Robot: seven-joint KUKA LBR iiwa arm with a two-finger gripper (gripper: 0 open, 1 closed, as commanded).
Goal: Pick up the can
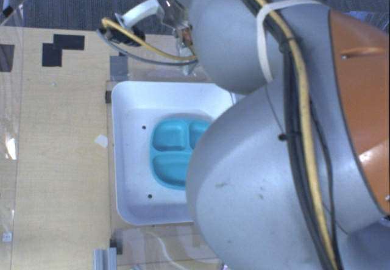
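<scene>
Tool hidden; grey arm [286,159] over white bin's [131,141] right edge.

Pale wooden bench [55,159], black tape marks [61,48], white bin [131,159] resting on it

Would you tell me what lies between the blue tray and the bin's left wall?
In the camera view, bare white bin floor with two small dark holes separates the blue tray from that wall.
</scene>
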